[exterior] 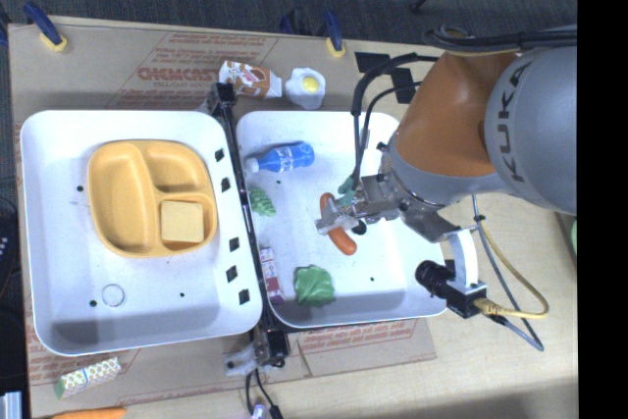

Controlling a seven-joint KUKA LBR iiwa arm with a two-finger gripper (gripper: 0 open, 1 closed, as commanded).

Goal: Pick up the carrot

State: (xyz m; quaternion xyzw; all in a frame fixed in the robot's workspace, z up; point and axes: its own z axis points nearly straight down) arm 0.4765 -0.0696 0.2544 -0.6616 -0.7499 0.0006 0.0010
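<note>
The carrot [344, 242] is a small orange piece lying at a slant on the floor of the right bin [378, 294], near its middle. Its upper end pokes out at the left of the gripper and its lower end just below it. My gripper [340, 217] sits directly over the carrot's middle, low in the bin, and covers that part. The grey arm with the orange band reaches in from the right and hides the bin's right side.
The right bin also holds a blue bottle [285, 157], a small green leafy piece [262, 202], a green lettuce-like piece [314, 284] and a dark packet [271, 280]. The left bin [49, 240] holds a yellow divided plate [128, 182] with a tan block [183, 221].
</note>
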